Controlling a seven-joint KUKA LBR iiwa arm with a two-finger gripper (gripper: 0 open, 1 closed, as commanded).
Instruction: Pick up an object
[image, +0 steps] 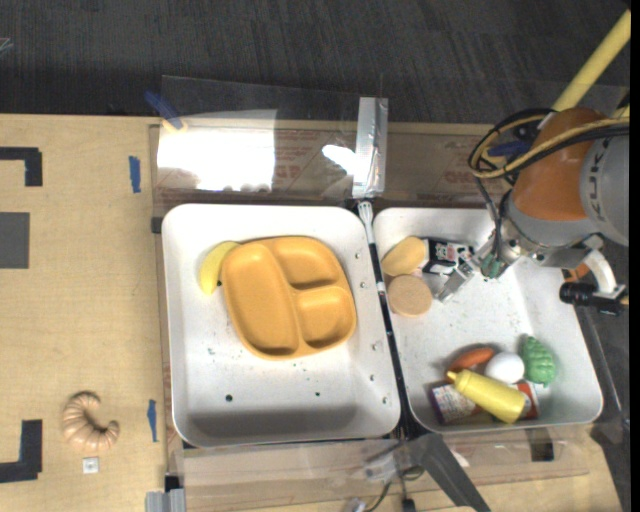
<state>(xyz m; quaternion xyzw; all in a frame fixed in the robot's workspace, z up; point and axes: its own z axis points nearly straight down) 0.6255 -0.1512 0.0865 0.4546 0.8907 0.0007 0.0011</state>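
Worktop (80, 330): tan board, left of both bins. Black corner mark (25, 165) near upper-left edge, grey square (12, 240) below it, second black corner mark (25, 450) at lower left. Blue tape bits (134, 173) by left bin's (180, 300) outer side. Curled tan pastry-type item (88, 420) lies on worktop, well apart from bins; small white tag (91, 465) just below it. Clear sheet (215, 150) w/ glare behind left bin. Silver strip (371, 145) upright at divider. Dark floor (300, 40) beyond.

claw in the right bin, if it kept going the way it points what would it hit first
The claw points down and left toward the round tan piece, so it would probably meet that first. Depth is hard to judge from above; it might reach the bin floor just short of it.
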